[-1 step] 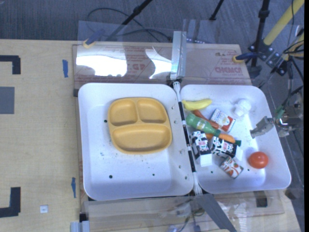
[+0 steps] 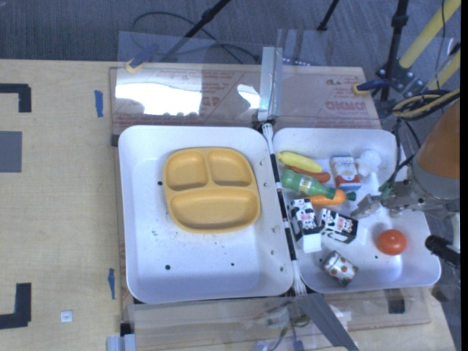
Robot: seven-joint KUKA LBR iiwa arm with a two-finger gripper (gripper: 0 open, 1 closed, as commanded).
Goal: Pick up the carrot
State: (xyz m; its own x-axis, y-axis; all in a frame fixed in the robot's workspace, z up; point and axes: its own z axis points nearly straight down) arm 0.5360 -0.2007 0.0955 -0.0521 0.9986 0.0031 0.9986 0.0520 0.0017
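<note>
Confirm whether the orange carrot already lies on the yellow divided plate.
No: the orange carrot lies in the right white bin, while the yellow divided plate sits in the left bin.

A yellow divided plate (image 2: 212, 189) sits in the white left bin (image 2: 146, 254); right of it lie an orange carrot (image 2: 327, 196), a yellow banana (image 2: 300, 161) and a red tomato (image 2: 391, 241).
</note>
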